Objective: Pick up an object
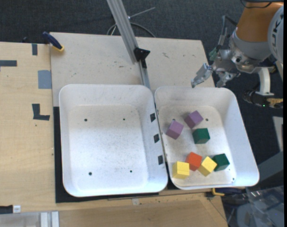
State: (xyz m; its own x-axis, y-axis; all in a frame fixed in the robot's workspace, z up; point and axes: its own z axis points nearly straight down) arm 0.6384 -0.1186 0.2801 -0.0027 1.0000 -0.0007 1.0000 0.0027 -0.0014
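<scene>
The right bin (238, 122) holds several small blocks: two purple ones (194, 118) (174, 129), a dark green one (201, 135), a red one (194, 160), two yellow ones (182, 169) (208, 165) and another green one (221, 161). My gripper (210, 77) hangs above the bin's far rim, well clear of the blocks. Its fingers are spread apart with nothing between them.
The left bin (67, 126) stands beside the right one. A slanted metal rail (127, 27) runs down to the gap between the bins. A blue and yellow tool (53, 41) lies at the far left of the bench.
</scene>
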